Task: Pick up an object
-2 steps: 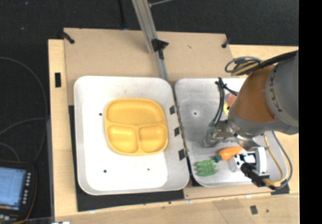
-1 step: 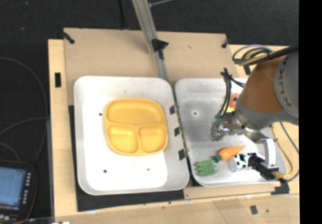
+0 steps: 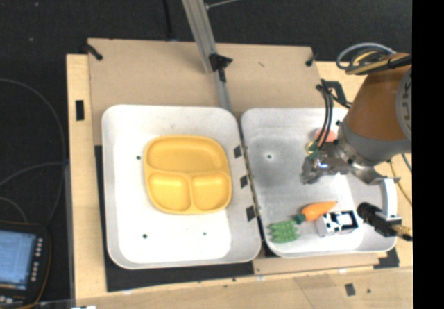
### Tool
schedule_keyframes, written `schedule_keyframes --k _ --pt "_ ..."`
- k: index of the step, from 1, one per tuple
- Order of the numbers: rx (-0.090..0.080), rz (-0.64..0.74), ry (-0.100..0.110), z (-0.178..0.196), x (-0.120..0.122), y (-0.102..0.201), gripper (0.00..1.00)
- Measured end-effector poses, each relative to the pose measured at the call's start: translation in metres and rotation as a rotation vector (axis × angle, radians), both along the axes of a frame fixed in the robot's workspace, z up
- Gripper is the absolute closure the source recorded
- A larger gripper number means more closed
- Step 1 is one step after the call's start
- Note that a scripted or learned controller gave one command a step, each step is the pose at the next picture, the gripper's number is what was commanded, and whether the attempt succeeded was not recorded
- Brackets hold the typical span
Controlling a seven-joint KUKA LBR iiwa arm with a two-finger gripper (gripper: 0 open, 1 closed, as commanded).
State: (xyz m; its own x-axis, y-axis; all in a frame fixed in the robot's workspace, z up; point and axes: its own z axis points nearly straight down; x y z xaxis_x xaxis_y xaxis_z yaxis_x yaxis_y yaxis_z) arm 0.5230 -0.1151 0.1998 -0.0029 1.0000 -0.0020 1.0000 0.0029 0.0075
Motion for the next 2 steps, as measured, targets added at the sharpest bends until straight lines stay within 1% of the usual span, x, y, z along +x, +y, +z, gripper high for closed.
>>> schedule_keyframes --k 1,2 --pt "0.000 0.001 -0.001 0.053 0.002 -0.001 1.00" --pt "0.003 0.006 0.003 0.061 -0.001 0.055 1.00"
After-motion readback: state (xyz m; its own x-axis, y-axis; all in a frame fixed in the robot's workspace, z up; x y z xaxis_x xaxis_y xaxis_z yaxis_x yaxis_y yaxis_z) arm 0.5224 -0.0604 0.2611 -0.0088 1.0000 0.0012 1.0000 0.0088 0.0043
